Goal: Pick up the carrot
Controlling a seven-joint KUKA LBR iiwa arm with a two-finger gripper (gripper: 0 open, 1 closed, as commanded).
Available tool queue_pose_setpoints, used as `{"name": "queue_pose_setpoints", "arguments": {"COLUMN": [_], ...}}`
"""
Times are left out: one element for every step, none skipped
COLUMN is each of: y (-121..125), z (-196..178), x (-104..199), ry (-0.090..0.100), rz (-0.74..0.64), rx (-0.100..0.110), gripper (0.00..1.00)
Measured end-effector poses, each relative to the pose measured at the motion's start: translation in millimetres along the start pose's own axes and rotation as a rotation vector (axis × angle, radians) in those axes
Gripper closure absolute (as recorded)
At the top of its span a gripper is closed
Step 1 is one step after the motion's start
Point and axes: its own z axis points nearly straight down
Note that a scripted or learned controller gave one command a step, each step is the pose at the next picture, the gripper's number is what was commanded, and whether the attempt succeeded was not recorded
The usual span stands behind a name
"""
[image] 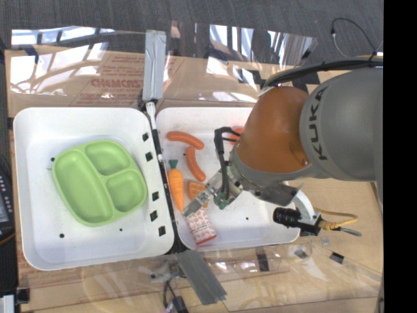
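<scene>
The carrot (176,186), orange with a green top, lies lengthwise in the right bin (260,230) close to the bin's left wall. My gripper (203,202) hangs low just right of the carrot's lower end, over a small orange wedge (196,188). Nothing of the carrot is inside the gripper. The grey arm with its orange band (273,139) covers the middle and right of this bin.
Two sausages (186,137) (195,164) lie above the wedge. A red and white packet (201,226) sits near the bin's front edge. The left bin (39,233) holds a green divided plate (99,181). Black clips line the wall between the bins.
</scene>
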Motion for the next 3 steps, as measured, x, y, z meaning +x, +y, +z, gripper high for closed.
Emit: {"name": "queue_pose_setpoints", "arguments": {"y": [26.7, 36.1, 29.3], "z": [-1.0, -0.6, 87.9], "x": [-32.5, -6.9, -76.0], "ry": [-0.003, -0.001, -0.014], "rz": [0.245, -0.098, -0.075], "rx": [-0.003, -0.001, -0.016], "gripper": [0.0, 0.0, 0.0]}}
